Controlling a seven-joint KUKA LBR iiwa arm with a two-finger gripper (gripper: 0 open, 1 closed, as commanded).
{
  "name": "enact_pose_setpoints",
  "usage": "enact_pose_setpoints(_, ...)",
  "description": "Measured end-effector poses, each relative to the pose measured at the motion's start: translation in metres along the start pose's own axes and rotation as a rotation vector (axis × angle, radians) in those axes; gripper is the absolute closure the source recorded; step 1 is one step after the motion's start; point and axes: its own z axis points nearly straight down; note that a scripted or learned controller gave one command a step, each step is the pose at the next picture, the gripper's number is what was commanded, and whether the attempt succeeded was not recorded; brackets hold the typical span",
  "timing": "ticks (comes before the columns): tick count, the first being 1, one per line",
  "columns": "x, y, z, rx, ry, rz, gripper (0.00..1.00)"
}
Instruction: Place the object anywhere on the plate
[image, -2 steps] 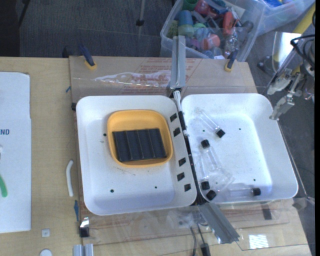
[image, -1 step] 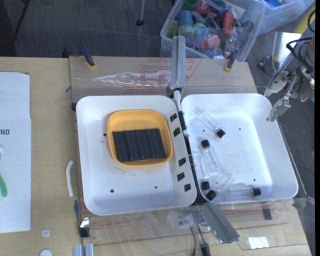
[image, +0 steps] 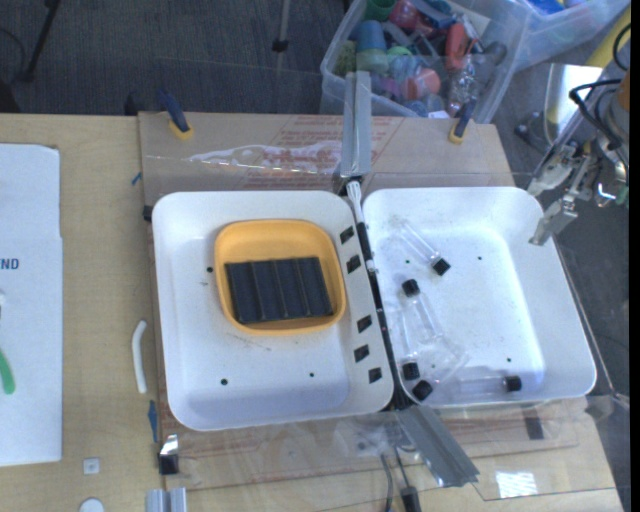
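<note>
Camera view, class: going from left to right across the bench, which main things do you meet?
White sheet → left bin → yellow plate holding the dark ridged object → right bin → hand.

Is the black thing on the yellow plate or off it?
On it. The black ridged block lies flat inside the yellow plate, in the left bin.

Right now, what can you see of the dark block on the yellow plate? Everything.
The dark block is a flat, charcoal-grey rectangular slab with parallel grooves across its top that split it into about five ribs. It looks matte, perhaps rubber or plastic. It lies flat inside the yellow plate, covering most of its floor and slightly skewed to the plate's edges. The plate sits in the left white bin. Only the plate touches it.
</note>
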Motion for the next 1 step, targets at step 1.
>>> enact_pose_setpoints(1, 0.0007, 0.0, -0.0009, 0.001, -0.001, -0.002, 0.0)
